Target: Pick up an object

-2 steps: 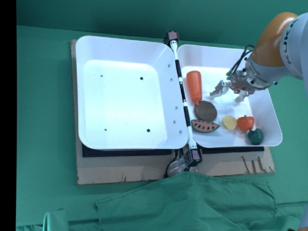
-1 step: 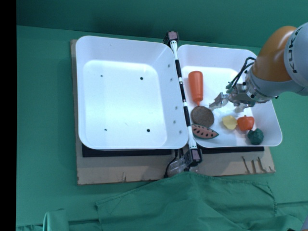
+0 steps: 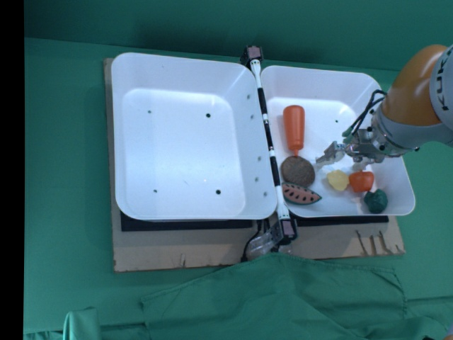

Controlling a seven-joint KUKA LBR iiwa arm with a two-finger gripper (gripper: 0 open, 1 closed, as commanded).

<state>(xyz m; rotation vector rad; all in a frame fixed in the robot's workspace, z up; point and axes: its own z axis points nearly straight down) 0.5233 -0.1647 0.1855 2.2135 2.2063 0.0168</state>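
The gripper [image 3: 331, 154] is hanging low over the right bin [image 3: 322, 83] with its fingers spread apart and nothing between them, just beside the brown round object [image 3: 297, 170]. An orange carrot [image 3: 294, 127] is lying above that, while a watermelon slice [image 3: 301, 194], yellow piece [image 3: 337, 180], red piece [image 3: 362, 181] and green piece [image 3: 376, 200] are sitting along the near wall

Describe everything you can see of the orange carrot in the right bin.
The carrot is a smooth, plain orange toy, plastic by its look, with no green top visible. It lies flat in the right bin, near its left wall, its length running from the bin's far side toward the near side. The far end is broad and rounded; it narrows toward the near end, which meets or just overlaps the brown round piece. The gripper is to its right, apart from it.
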